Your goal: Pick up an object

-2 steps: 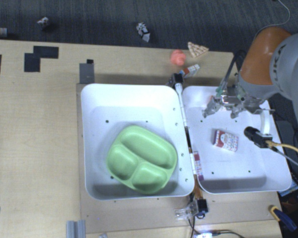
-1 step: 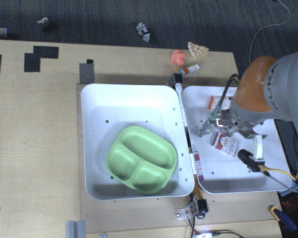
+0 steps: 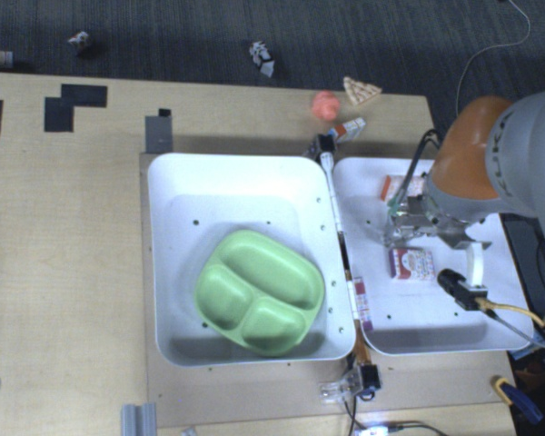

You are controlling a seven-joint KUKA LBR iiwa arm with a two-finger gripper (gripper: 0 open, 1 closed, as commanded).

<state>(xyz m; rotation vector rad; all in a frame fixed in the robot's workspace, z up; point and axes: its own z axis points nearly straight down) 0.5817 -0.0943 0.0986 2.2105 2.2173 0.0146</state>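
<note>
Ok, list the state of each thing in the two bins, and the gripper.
Green divided plate: right way up, compartments bare, in the left bin.
Red-and-white packet: lying flat in the right bin.
Orange card: lying flat in the right bin, near its far edge.
Gripper: low over the right bin, beside the packet.

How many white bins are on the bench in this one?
2. The left bin holds a green divided plate; the right bin, beside it, holds a red-and-white packet. No further bin seems hidden.
</note>
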